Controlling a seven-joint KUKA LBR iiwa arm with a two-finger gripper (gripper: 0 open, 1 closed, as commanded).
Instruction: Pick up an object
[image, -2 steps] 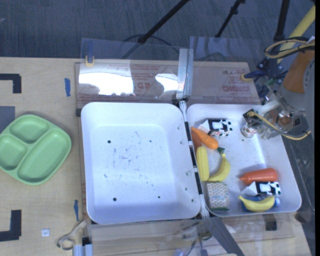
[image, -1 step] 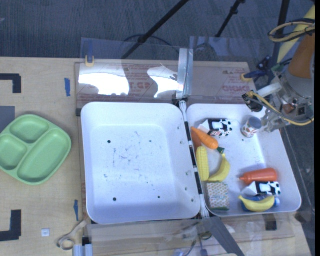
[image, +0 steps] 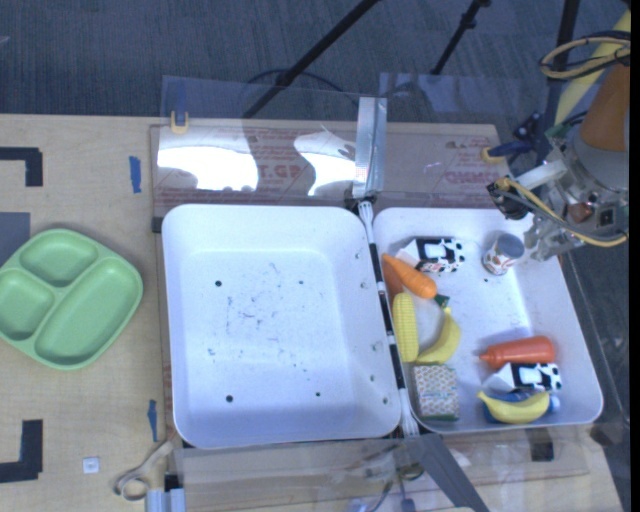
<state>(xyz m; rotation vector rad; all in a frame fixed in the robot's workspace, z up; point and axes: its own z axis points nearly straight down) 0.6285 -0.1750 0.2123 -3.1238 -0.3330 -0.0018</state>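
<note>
The right bin (image: 575, 300) holds several objects. An orange carrot (image: 410, 277) lies beside a black-and-white cow toy (image: 438, 254), and a small grey-and-red cup (image: 497, 256) sits at the back. A corn cob (image: 404, 325), a banana (image: 446, 338) and a speckled green block (image: 436, 390) line the left side. At the front right lie a red-orange piece (image: 517, 351), a second cow-patterned toy (image: 536, 377) and a yellow banana (image: 515, 407). My gripper (image: 545, 238) hangs over the bin's back right edge, just right of the cup, with cables around the wrist.
The left white bin (image: 270, 300) adjoins the right one along a central divider (image: 385, 300). A green divided plate (image: 65, 297) rests on the wooden bench at far left. A clear panel and a metal post (image: 368, 145) stand behind the bins.
</note>
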